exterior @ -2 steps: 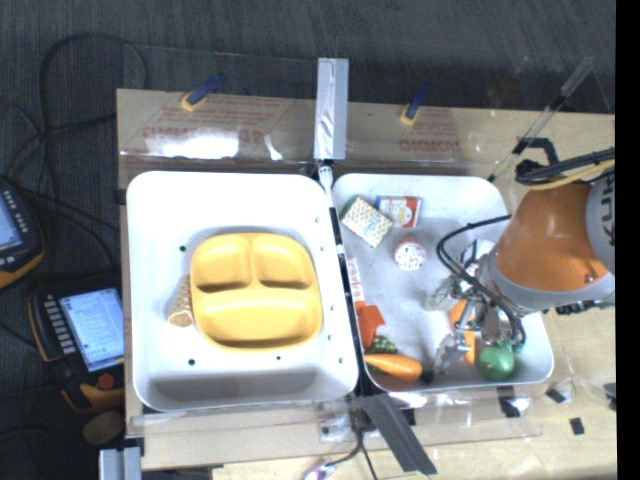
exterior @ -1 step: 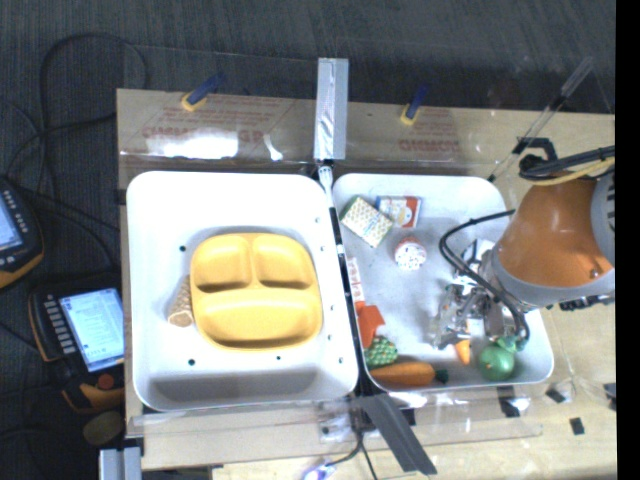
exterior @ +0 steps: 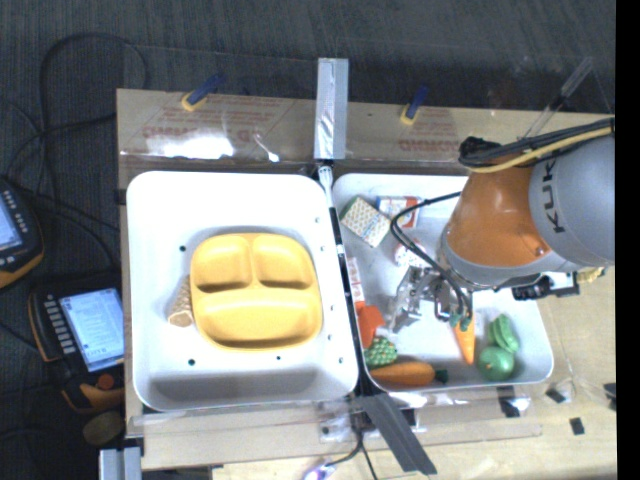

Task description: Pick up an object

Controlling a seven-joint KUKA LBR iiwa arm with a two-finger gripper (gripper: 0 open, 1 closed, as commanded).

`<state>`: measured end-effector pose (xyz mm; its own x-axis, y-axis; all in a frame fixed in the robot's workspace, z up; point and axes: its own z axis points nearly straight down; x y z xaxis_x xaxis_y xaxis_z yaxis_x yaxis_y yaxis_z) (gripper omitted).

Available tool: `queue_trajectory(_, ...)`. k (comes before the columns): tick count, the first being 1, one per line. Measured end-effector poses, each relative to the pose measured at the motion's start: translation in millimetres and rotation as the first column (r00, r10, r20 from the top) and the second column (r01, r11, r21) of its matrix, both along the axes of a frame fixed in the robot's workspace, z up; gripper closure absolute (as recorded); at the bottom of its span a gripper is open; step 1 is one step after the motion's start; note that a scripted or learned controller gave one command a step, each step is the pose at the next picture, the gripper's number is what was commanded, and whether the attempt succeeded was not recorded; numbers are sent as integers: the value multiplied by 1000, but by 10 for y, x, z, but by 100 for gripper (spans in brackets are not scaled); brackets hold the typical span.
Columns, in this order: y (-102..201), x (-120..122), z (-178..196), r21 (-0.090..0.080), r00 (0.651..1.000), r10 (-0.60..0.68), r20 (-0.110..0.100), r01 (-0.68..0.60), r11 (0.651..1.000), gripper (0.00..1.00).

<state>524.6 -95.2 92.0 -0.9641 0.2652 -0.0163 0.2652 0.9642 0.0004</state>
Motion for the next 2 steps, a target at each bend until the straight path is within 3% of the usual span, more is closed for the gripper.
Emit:
queue_trajectory(1, -386, 182, 1183, 1, 953, -303, -16, 303, 953, 100)
queue_trajectory(2, -385, 182, 1182, 1, 953, -303, -16, 303, 953, 0)
